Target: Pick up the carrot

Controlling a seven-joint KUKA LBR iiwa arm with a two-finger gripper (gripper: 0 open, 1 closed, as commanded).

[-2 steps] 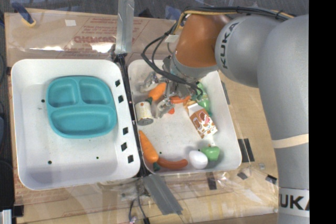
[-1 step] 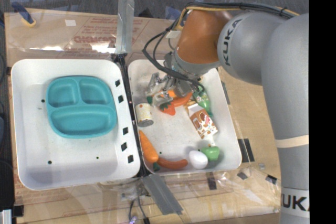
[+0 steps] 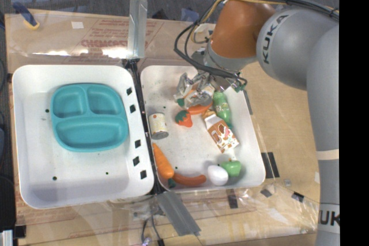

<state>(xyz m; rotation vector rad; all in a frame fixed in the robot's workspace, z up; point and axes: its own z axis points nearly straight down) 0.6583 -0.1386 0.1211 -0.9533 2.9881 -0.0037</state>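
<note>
Looking down from the fixed camera, you find the grey metal two-finger gripper (image 3: 196,89) low in the right-hand shallow white bin (image 3: 253,150); whether it grips anything you cannot tell. Your long orange carrot (image 3: 162,162) lies untouched by the bin's left wall, so the pick remains undone.

The word "KUKA" stood in dark letters on the grey arm (image 3: 300,43), near its orange band. More of the same lettering, cut off at "KU", showed low on the arm's lower section (image 3: 328,217). Faint red print on the cardboard (image 3: 104,37) behind the bins was too blurred to read.
</note>
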